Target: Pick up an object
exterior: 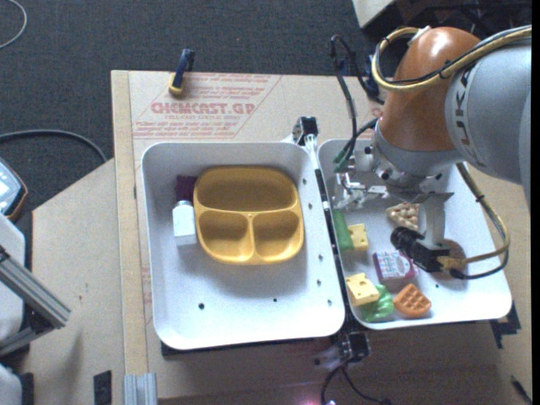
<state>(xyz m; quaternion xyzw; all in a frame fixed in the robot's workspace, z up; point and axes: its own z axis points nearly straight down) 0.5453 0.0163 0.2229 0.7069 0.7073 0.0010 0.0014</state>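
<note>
Orange waffle [412,300] well below gripper [359,194], apart.

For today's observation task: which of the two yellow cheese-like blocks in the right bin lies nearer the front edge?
The lower cheese block, beside the orange waffle piece; the other sits farther back.

Two shallow white bins are sitting side by side: the left bin [160,310] and the right bin [485,289]. One yellow divided tray [249,213] and one small white bottle [184,222] are lying in the left bin. In the right bin, two yellow cheese wedges [364,289] [359,236] are lying, along with one orange waffle piece [412,300], one green piece [381,306] and one pink packet [391,266]
</note>
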